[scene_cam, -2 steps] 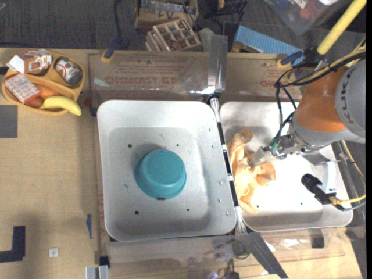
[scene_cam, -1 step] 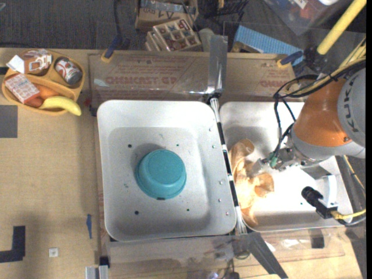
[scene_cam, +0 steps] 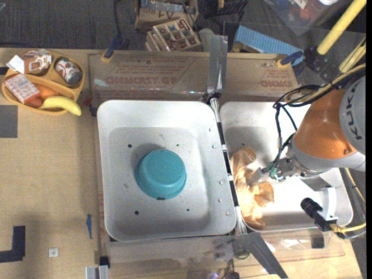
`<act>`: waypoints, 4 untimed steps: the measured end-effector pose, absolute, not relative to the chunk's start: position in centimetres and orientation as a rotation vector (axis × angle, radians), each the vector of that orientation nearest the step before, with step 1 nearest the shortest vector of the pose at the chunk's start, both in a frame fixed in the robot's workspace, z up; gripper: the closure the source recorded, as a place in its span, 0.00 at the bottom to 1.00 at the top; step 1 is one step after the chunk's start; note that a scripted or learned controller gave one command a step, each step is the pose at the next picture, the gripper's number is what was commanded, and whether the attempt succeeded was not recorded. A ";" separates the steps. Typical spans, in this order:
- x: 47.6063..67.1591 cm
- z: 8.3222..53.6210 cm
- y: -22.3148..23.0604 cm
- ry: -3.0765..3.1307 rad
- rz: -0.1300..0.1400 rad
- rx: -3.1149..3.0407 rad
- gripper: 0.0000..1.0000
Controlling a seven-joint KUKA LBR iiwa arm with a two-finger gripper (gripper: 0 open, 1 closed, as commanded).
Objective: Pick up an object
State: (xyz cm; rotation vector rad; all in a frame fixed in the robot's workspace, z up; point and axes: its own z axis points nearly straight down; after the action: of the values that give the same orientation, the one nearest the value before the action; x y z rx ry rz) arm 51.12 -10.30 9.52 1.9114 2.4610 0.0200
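Orange banding on my arm (scene_cam: 328, 133) fills the upper right of my feed, and below it I can see the end effector (scene_cam: 273, 172) low inside the right bin (scene_cam: 256, 116). Its tip points toward the crumpled tan and orange object (scene_cam: 250, 185), which lies just to the end effector's left, pressed against the bin wall that divides the two bins. I see the object's upper lobe close beside the tip, possibly touching it, but I cannot tell whether anything sits between the fingers, and I cannot tell if they are spread or closed; cables and grey hardware blur that spot. Further left of the end effector, across the divider, the left bin (scene_cam: 116, 121) holds a teal bowl (scene_cam: 161, 173) turned upside down near its centre, well apart from the end effector. Far to the left and up from the end effector, on the table (scene_cam: 40, 185), an orange tray (scene_cam: 13, 89) carries a banana (scene_cam: 61, 104), a can and small boxes. Behind both bins, above the end effector in my view, a cardboard panel (scene_cam: 151, 77) stands along the table edge
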 end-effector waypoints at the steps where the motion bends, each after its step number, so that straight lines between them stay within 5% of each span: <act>1: 48.8 9.5 -10.2 2.402 0.023 1.984 0.00; 2: 48.9 10.5 -10.1 2.401 0.029 1.987 1.00; 3: 48.9 10.5 -10.2 2.400 0.027 1.987 0.00; 4: 48.8 9.5 -10.3 2.477 0.021 1.890 0.00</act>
State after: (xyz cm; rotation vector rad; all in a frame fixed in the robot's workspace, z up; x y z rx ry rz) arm 48.82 -10.28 9.50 1.8904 2.4774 0.0212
